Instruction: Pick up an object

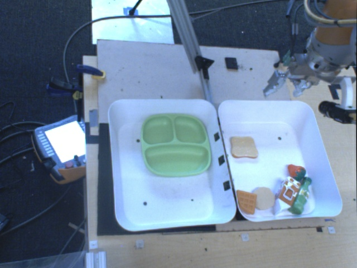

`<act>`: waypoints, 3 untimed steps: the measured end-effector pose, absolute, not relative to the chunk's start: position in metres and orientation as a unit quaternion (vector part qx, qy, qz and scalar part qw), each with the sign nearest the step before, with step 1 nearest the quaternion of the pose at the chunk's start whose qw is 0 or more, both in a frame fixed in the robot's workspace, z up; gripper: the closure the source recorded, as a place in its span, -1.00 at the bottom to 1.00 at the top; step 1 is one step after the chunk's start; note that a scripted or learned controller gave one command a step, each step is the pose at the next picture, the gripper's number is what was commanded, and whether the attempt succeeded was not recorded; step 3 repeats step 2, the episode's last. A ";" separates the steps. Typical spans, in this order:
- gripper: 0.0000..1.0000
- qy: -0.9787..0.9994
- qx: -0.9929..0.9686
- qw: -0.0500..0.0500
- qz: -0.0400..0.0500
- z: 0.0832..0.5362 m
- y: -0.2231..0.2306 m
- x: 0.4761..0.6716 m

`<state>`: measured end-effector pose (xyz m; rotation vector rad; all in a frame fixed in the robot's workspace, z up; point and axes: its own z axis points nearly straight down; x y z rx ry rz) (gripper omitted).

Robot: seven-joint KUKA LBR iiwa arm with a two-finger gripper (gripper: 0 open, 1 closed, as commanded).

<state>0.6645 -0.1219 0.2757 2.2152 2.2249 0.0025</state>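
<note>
Hovering past the right bin's (321, 133) far rim, the gripper (285, 86) is being held spread, unladen; approach step, descent onto the toast (244, 147) being called for.

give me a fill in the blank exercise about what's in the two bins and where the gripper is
1. The green divided plate lies in the ____ bin.
2. The slice of toast lies in the right bin, apart from the cluster of items near that bin's ____ edge.
3. The gripper hangs above the bench, just beyond the ____ edge of the right bin.
4. The green plate has ____ compartments.

Missing words: left; near; far; three
</note>
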 end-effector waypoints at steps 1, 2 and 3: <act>-1.00 0.708 0.706 -0.001 -0.001 0.216 -0.116 0.659; -1.00 0.709 0.705 0.000 -0.001 0.174 -0.114 0.664; -1.00 0.709 0.705 0.000 -0.001 0.174 -0.114 0.664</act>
